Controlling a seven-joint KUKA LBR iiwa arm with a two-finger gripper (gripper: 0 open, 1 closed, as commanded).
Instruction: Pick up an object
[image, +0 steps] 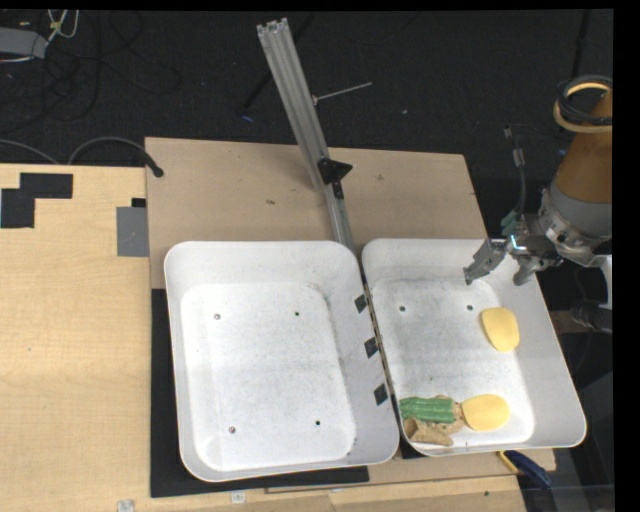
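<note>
Camera view looks down on the worktop (250, 190) with its two white bins; the left bin (265, 360) shows bare floor, while the right bin (455, 300) carries all the candidates; we count a yellow rounded piece (500, 329) toward the right wall, a second yellow piece (486, 411) near the front edge, a green object (427, 408) just beside it, and a tan object (432, 431) touching the green one from the front. The tool (505, 262) hangs over the back right corner of the right bin, its two fingers spread wide with nothing between them; we judge it to be in the approach, not yet committed to any target.

For a clean pick we would choose the lone yellow rounded piece; it sits apart from everything else and lies nearest the tool, so the fingers can drop on either side without nudging a neighbour. We would centre the open fingers over its middle, keep clear of the bin wall to its right, descend straight, and close only once the fingers bracket it; its rounded form may squirt sideways if gripped off-centre. The front cluster looks harder; the green and tan objects touch, and a grasp there risks catching two things or pushing them against the front rim.
</note>
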